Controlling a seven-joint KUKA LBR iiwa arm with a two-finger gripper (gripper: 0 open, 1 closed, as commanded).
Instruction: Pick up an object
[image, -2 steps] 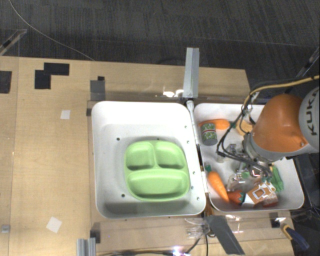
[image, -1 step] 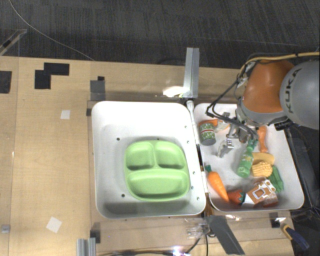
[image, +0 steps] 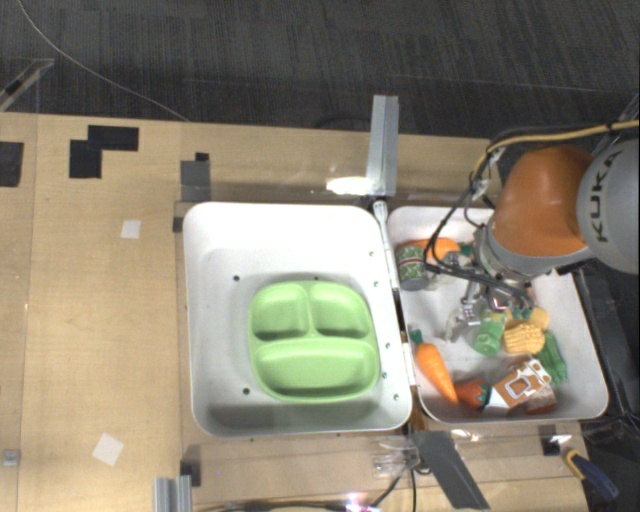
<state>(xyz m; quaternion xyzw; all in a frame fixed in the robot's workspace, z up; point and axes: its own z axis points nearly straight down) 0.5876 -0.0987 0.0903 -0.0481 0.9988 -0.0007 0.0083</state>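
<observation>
- I see two white bins side by side: left bin (image: 215, 300) carries a green divided tray (image: 314, 338) w/ three compartments, lying flat, roughly mid-bin.
- Right bin (image: 590, 395) is crowded w/ toy food, all packed tight in its lower half.
- Small green can (image: 411, 266) sits at approx 9 o'clock from the gripper, near the wall between the bins, apart from the rest.
- Orange piece (image: 446, 246) at approx 10 o'clock, partly behind the black cables.
- Carrot (image: 434, 368) lies slanted at approx 7 o'clock, next to the divider wall; a red piece (image: 472, 394) touches its lower end.
- Brown-white box (image: 526, 388) at approx 5 o'clock, along the bin's near rim.
- Yellow corn (image: 524, 334) and dark green leafy bits (image: 553, 358) at approx 3–4 o'clock, pressed together.
- Arm comes in from 3 o'clock, orange band (image: 535, 205) over the bin's upper right; it hides that corner.
- Gripper (image: 477, 322) is low in the right bin, tips down against a light green item (image: 489, 337), which lies just under and slightly to 4 o'clock of the tips, touching the corn.
- Can't tell if that item is clamped.
</observation>
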